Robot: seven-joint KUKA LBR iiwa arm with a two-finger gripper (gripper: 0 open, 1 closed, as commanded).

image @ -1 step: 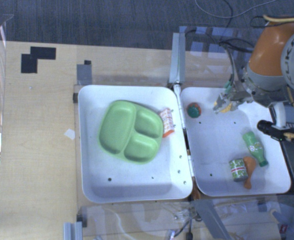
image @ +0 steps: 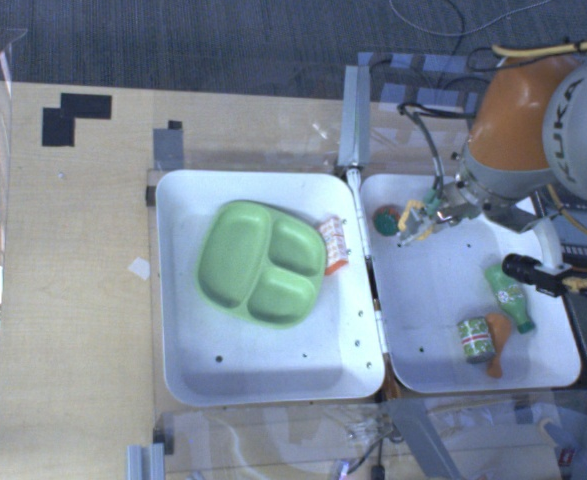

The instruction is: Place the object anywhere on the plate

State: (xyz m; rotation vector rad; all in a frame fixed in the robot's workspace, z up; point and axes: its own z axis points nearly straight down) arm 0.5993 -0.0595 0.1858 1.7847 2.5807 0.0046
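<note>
Gripper [image: 413, 223] hovers near right bin's [image: 423, 358] far-left corner.

The desk [image: 73, 298] is pale wood, and two shallow white bins sit on it side by side, their inner rims touching. The right bin [image: 443, 353] lies directly under the hand [image: 420, 220], which hangs over its far left corner. The left bin [image: 178, 298] starts just left of the hand and stretches well away from it. Farther left of the hand, past that bin, a small white scrap [image: 139, 266] lies on the bare wood. Far to the left and beyond the hand, black tape patches [image: 73, 118] mark the desk's far edge, and a smaller dark patch [image: 174, 126] sits just beyond the left bin's far corner.
</note>
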